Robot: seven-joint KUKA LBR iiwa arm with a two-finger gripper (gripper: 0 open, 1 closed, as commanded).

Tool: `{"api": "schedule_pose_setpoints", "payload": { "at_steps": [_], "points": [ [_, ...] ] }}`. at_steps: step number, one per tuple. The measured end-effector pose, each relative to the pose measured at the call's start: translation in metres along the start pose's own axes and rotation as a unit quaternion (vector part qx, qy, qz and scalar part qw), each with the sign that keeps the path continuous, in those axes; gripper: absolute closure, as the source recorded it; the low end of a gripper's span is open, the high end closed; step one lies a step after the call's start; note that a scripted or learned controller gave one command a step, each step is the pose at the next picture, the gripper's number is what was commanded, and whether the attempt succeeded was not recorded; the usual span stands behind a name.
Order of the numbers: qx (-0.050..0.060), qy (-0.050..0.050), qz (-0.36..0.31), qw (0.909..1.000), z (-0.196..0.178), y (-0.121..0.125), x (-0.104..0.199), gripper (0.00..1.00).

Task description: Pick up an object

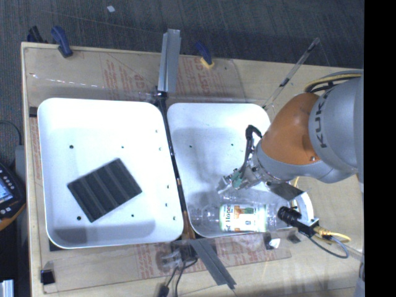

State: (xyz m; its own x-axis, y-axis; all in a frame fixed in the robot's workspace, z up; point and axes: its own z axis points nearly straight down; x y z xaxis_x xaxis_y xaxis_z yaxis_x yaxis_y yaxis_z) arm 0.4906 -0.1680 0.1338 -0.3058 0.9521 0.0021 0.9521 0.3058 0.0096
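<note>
Bottle, clear plastic with a printed label, lies on its side at the right bin's front wall: light, slippery, easily dented; best taken across its labelled middle. End effector hovers just above; its opening cannot be told.

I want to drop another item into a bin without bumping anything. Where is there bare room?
Left bin: bare floor all around the dark ribbed pad, widest along the far wall. Right bin: far-left part is open. Its near-right corner is crowded by the clear bottle and the gripper.
</note>
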Motion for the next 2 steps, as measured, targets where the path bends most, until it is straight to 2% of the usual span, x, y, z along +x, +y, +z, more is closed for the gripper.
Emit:
{"api": "schedule_pose_setpoints", "payload": {
  "at_steps": [1, 2],
  "points": [
    [0.006, -0.001, 0.017, 0.9998, -0.0068, 0.0284, 0.0313, 1.00],
    [0.006, -0.001, 0.017, 0.9998, -0.0067, 0.0284, 0.0312, 0.00]
  ]
}}
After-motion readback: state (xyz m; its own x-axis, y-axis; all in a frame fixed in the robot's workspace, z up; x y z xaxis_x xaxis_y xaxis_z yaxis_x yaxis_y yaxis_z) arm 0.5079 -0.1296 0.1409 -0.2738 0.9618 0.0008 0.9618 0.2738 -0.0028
